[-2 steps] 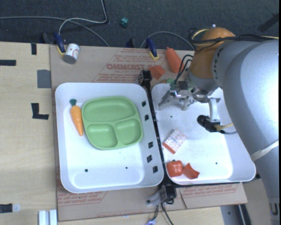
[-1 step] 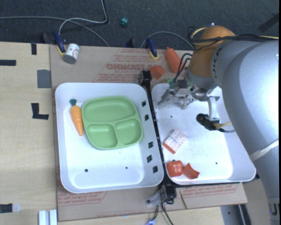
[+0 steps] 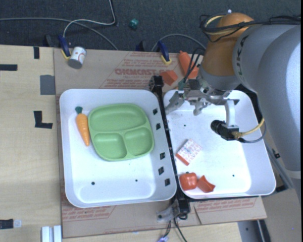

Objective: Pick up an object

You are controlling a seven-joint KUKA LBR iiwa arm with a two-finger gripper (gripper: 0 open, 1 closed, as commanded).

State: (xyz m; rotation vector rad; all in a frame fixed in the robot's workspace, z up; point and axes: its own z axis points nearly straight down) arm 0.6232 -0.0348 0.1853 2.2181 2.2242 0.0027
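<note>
My tool (image 3: 186, 101) hangs spread over the right bin's (image 3: 252, 183) far-left corner. The small packet (image 3: 188, 151) nearby looks light, flat; I'd pinch its edges.

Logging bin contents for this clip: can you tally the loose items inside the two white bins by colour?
Green: 1, the divided tray
Orange: 1, the toy carrot
Red-orange: 2, the two pieces near the right bin's front edge
Red and white: 1, the small packet
Total: 5
</note>
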